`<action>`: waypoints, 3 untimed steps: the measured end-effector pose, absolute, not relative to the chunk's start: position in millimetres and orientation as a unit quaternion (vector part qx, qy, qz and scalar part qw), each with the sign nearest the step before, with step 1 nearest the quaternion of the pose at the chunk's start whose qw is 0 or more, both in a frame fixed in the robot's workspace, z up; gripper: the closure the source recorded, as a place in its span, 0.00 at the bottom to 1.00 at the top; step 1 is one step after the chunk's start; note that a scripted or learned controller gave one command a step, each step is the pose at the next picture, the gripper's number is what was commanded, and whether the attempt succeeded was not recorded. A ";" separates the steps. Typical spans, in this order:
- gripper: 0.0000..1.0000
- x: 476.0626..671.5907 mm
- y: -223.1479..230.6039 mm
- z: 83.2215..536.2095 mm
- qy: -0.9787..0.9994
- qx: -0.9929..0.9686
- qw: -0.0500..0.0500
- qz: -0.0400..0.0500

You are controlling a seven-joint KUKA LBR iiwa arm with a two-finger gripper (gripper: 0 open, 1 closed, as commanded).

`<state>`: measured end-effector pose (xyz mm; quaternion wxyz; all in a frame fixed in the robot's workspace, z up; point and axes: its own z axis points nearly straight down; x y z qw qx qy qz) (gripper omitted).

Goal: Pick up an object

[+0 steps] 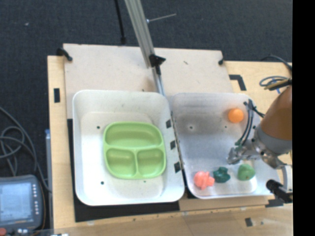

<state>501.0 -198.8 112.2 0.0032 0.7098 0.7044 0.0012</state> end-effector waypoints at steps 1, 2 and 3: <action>1.00 499.5 -202.5 176.0 0.708 0.707 0.005 0.002; 1.00 503.8 -207.1 220.3 0.708 0.706 0.004 0.001; 1.00 498.4 -216.4 274.4 0.709 0.706 0.005 0.001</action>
